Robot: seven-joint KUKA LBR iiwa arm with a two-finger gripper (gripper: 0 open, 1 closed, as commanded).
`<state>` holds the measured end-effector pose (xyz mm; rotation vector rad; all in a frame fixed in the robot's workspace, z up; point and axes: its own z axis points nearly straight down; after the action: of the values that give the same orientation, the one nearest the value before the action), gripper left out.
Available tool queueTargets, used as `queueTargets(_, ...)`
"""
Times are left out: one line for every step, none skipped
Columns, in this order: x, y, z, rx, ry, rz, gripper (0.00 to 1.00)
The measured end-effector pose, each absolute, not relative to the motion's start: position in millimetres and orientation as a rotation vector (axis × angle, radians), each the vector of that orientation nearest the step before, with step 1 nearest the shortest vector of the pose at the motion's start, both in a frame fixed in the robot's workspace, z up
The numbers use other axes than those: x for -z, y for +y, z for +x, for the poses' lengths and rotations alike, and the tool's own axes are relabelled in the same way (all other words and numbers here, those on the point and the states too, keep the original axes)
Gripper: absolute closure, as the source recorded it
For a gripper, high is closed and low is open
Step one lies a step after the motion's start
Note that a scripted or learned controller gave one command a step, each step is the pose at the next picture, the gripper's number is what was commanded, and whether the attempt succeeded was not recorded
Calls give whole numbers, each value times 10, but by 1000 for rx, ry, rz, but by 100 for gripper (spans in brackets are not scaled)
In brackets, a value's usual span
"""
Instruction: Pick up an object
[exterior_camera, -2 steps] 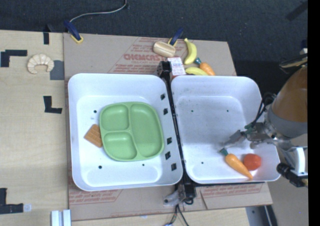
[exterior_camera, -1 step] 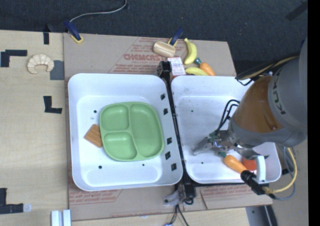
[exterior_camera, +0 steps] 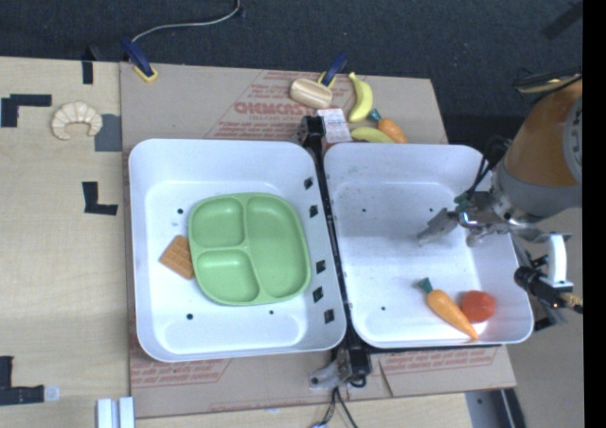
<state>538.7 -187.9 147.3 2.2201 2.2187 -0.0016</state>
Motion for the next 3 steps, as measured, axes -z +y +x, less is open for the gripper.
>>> queueTargets(-1396, -1511, 5002, 2, 2224, 2223, 0)
queueTargets(-861, -1493, 4847, -2, 2220, 2219, 0)
queueTargets(-962, -1506, 4853, -1, 2215, 2218, 100)
